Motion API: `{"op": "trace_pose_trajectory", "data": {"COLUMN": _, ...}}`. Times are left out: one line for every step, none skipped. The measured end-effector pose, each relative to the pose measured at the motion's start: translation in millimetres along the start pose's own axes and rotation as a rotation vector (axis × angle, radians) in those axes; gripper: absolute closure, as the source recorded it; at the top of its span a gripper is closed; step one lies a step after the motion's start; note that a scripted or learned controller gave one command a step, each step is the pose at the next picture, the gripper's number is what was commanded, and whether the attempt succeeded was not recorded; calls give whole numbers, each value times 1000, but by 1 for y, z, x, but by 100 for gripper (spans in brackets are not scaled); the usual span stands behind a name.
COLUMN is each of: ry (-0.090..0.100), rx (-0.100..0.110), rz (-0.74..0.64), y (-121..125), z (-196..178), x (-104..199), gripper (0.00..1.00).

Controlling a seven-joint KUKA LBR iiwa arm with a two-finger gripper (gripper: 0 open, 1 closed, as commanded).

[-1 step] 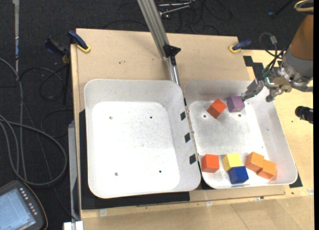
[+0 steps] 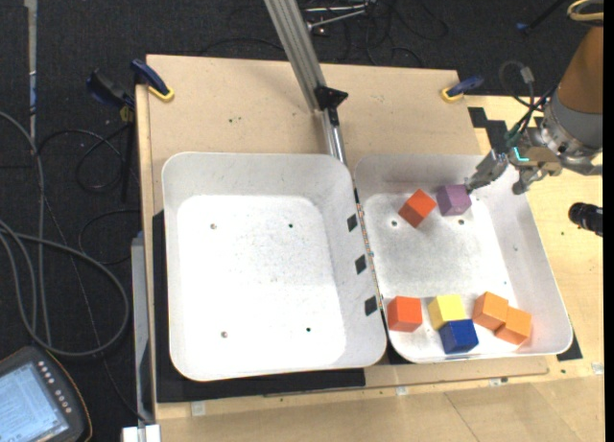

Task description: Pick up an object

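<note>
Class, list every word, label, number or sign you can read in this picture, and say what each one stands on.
None can be read.
The handheld screen at the lower left is lit, but its content is too small and blurred to read.
The blocks, such as the purple block, and the right bin show no lettering.

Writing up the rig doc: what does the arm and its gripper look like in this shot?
The arm shows an orange band over a grey wrist section. Dark cables loop along its left side, and a small teal light sits near the wrist. The gripper is grey metal with two thin fingers that taper toward the bin.
</note>
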State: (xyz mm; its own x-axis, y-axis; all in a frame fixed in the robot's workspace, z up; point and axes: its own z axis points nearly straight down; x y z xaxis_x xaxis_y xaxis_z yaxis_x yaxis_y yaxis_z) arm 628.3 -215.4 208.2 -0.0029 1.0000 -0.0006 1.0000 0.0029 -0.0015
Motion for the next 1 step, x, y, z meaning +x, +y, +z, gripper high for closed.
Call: {"op": "trace_pose_trajectory", "data": {"ry": 1, "rx": 2, "rz": 2, "y": -3, "z": 43, "x": 2, "gripper": 0}}
